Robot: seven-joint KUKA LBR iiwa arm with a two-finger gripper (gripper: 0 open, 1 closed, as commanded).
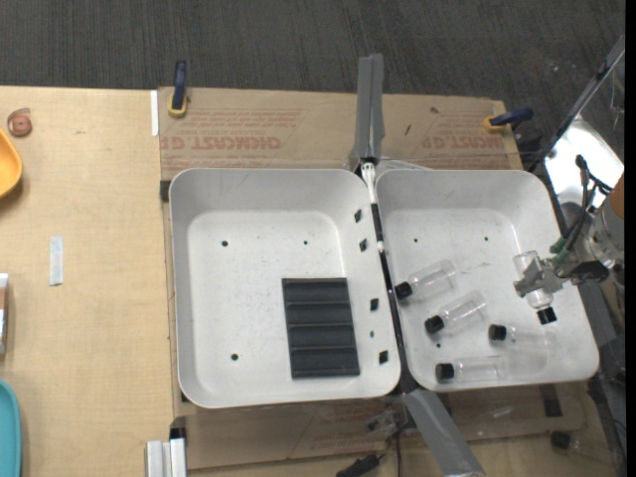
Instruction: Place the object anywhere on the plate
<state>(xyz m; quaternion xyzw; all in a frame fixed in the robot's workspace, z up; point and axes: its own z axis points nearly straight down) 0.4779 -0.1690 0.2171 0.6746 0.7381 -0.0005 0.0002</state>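
the gripper [542, 284] hangs over the right bin [467, 192], toward that bin's 3 o'clock wall, and a clear vial [537, 291] with a black cap sits between its fingers, cap pointing to 5 o'clock. how wide the fingers stand i cannot tell. four more vials [457, 316] lie loose on the bin floor at 8 o'clock from the gripper. the plate [321, 328], dark and ribbed, lies in the left bin [199, 266], at that bin's 5 o'clock.

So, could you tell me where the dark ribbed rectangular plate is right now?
The dark ribbed rectangular plate lies flat on the floor of the left white bin, toward its front right, near the divider shared with the right bin.
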